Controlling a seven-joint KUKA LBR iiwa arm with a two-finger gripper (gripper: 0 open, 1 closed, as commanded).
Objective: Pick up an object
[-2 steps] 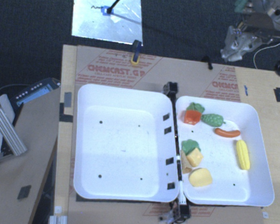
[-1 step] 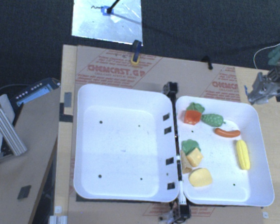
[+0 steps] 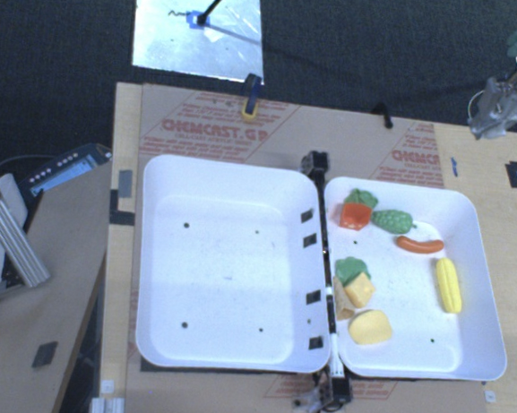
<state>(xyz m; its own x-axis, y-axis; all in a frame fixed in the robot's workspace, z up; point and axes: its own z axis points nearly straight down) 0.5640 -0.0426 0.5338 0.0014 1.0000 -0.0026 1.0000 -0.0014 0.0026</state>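
Yellow corn cob (image 3: 449,284), long axis running near-to-far, lies in the right bin (image 3: 487,266), well below-left of the end effector (image 3: 504,104). End effector's grasp state: cannot tell.

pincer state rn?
Pincer: up at the far right, above the bench corner and away from the right bin; nothing seen in it, open or closed cannot be told.
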